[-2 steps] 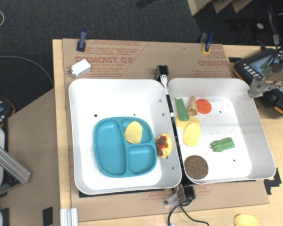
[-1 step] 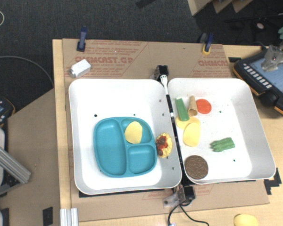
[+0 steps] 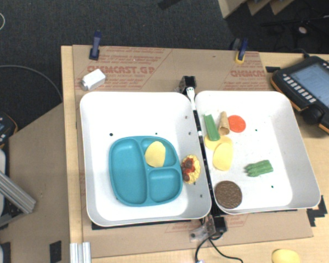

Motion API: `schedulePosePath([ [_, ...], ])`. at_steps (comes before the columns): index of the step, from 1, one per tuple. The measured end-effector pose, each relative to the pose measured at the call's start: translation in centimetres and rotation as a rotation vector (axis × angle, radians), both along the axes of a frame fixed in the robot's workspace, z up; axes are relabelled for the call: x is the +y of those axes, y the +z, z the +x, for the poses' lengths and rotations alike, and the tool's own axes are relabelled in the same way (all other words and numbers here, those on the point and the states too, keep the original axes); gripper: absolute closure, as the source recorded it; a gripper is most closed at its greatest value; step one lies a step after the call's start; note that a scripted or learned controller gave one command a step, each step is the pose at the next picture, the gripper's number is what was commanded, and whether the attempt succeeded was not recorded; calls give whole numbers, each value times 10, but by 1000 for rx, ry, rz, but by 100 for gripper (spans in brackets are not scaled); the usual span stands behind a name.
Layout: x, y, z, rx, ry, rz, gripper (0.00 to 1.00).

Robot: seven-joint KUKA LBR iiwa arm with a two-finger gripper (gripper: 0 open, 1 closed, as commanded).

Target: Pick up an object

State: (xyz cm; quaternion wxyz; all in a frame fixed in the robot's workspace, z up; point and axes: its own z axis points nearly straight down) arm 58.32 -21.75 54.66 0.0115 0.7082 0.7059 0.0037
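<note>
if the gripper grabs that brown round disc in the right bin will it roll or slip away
The brown disc lies flat, so it probably won't roll. It looks thin and low, so fingers may slip over it. It sits near the bin wall, which could crowd a grasp.

Dark grey control pendant (image 3: 310,89), lit screen, button row, orange edge

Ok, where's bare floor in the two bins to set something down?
Left bin: open above the blue tray, along the far wall and left side. Right bin: open on the right half, past the orange disc and the green piece. Crowded along the shared divider: green stick, yellow pieces, brown disc.
</note>
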Motion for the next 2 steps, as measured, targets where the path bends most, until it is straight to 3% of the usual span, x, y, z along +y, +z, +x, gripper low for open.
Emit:
schedulePosePath([
  [1, -6, -121, -36, 33, 0, 14, 100],
  [2, -6, -184, -60, 28, 2, 13, 100],
])
